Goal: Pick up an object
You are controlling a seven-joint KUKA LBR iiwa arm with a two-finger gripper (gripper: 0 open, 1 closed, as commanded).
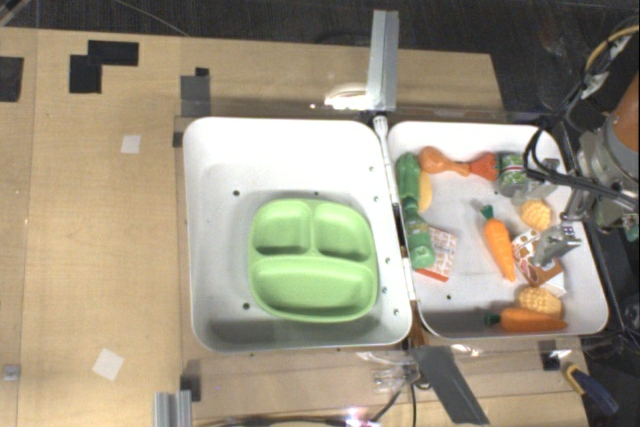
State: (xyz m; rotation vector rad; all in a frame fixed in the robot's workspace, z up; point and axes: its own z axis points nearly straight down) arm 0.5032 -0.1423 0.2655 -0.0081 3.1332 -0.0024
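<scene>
Two carrots (pixel 499 248) beside gripper (pixel 549 250)

Bright, even light from above, a little cool. Soft shadow under the green divided tray (pixel 314 258) and along the near wall of the left bin (pixel 200 215). Small white glare on the metal post (pixel 383 60) and near the front edge of the bench (pixel 60 265). Mild blur throughout, small toys in the right bin (pixel 600 315) not sharp. Dark, grainy floor at top.
</scene>
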